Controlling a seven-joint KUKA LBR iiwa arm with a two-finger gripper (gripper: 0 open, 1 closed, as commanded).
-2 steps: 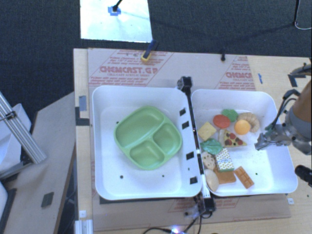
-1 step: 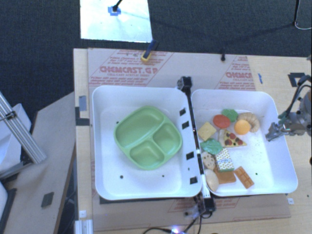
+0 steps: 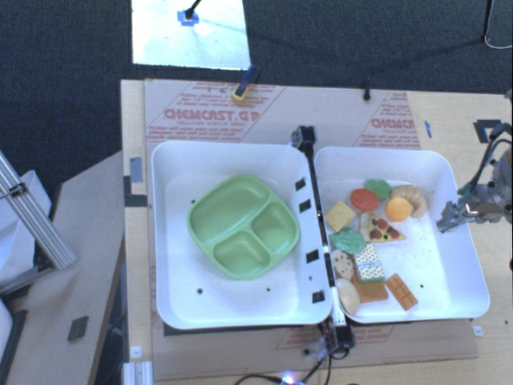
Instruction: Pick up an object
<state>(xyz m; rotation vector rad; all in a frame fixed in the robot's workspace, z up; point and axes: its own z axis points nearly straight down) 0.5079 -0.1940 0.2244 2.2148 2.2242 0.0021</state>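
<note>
The right bin holds a heap of toy food toward its left side: a red tomato, an orange ball, a pizza slice, a yellow cheese block, a croissant, green leafy pieces, a patterned cracker and a brown wafer. My gripper hangs at the right rim of this bin, right of the orange ball and apart from all the food. Nothing is between its fingers.
The left bin carries a green three-compartment plate. A black-marked divider runs between the two bins. The right half of the right bin's floor is bare. A white sheet lies on the dark floor beyond the bench.
</note>
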